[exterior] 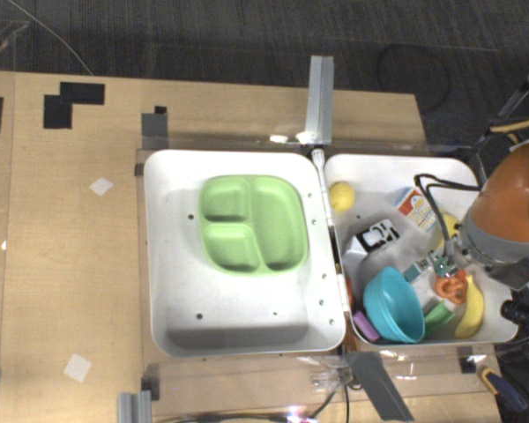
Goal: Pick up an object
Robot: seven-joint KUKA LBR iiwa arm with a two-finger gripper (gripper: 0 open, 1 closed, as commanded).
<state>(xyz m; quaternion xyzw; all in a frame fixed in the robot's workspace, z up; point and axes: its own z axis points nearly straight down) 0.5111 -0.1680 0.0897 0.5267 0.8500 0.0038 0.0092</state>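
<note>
Desk front edge: I see a grey bracket (376, 386) on the desk (62, 263) just nearer to me than the jaws, below the seam between the two bins.
Right bin, near end: a blue bowl (394, 304) lies tilted just left of the jaws; a purple piece (364, 325) peeks out at its lower left edge, against the bin wall.
Beside the jaws: a yellow banana (471, 311) lies just nearer than the jaws, with a green item (438, 315) between it and the bowl, and an orange object (450, 285) right at them.
Jaws: the jaws (444, 265) are down in the right bin (379, 167) among the clutter; I cannot tell from here how they stand or whether anything sits between them.
Arm: the orange band (515, 196) and grey wrist come in from the right, above the jaws.
Left of the jaws: a black-and-white item (376, 234).
Beyond the jaws: a small white and orange carton (416, 210), and further left a yellow ball (341, 196) near the bin's far left corner.
Left bin: well to the left of the jaws, the left bin (172, 263) holds a green divided tray (251, 223) lying flat.
</note>
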